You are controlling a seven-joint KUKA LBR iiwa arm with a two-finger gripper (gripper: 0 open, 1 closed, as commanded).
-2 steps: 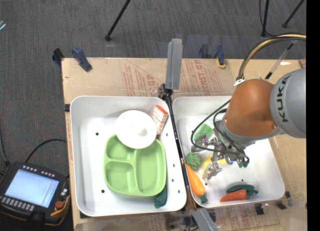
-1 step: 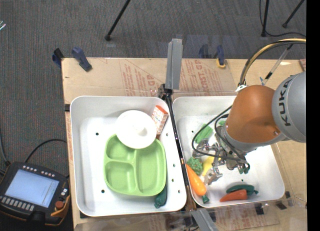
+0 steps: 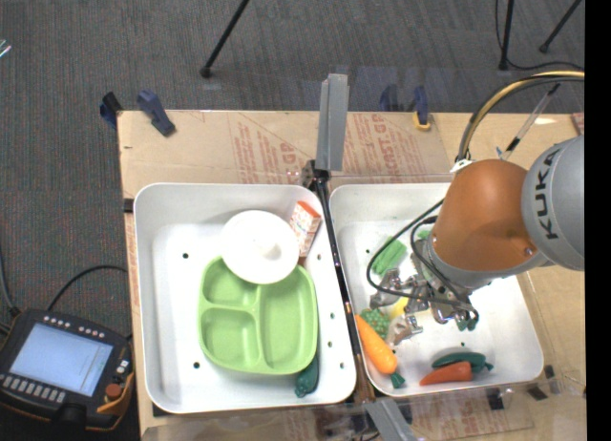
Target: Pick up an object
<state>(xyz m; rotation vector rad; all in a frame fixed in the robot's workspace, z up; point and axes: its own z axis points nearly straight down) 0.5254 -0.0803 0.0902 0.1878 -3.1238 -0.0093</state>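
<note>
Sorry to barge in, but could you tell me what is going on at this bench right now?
A grey KUKA arm with an orange band reaches in from the right, and its gripper is down in the right bin among toy foods. A carrot lies just left of it, a red pepper near the front wall and a green piece further back. I cannot see anything held. The left bin has a green divided tray with a white round plate overlapping its back edge.
</note>
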